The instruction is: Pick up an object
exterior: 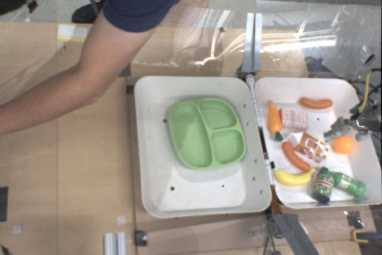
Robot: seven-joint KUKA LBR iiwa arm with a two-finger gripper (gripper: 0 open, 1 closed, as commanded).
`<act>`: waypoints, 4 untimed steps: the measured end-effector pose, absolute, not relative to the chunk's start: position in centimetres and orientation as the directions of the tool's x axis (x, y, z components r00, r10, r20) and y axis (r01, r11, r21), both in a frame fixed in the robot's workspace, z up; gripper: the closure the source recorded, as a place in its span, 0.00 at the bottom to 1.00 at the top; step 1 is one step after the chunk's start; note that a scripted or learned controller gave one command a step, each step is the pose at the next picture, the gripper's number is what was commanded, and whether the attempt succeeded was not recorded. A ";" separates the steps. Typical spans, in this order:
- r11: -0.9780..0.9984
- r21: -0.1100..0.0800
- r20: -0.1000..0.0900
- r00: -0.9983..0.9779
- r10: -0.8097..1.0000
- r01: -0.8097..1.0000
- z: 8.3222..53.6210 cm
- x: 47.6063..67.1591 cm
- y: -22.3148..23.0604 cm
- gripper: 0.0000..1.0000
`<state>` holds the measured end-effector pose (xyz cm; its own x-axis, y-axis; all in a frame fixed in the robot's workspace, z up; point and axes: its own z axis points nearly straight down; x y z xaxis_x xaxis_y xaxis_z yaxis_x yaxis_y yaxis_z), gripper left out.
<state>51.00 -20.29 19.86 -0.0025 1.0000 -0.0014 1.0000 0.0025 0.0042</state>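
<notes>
Two white bins (pixel 143 188) on wooden bench (pixel 83 176); person's arm (pixel 89 68) overhead.

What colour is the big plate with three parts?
Light green. The plate shows best in the camera view, in the left bin.

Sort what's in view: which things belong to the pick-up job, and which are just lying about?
Job:
end effector
orange
carrot
two sausages
banana
green bottle
two snack packets
right bin

Lying about:
green divided plate
left bin
person's arm
</notes>
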 end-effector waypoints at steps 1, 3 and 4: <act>0.013 0.032 -0.011 -0.013 1.000 0.999 11.3 51.6 -15.4 0.00; -0.164 0.007 0.000 0.164 0.986 0.986 20.3 60.0 -11.7 1.00; -0.164 0.006 -0.001 0.164 0.986 0.986 20.2 60.0 -11.7 0.00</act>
<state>60.01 -11.71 20.24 0.1639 0.9865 -0.0009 0.9865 -0.1639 0.0063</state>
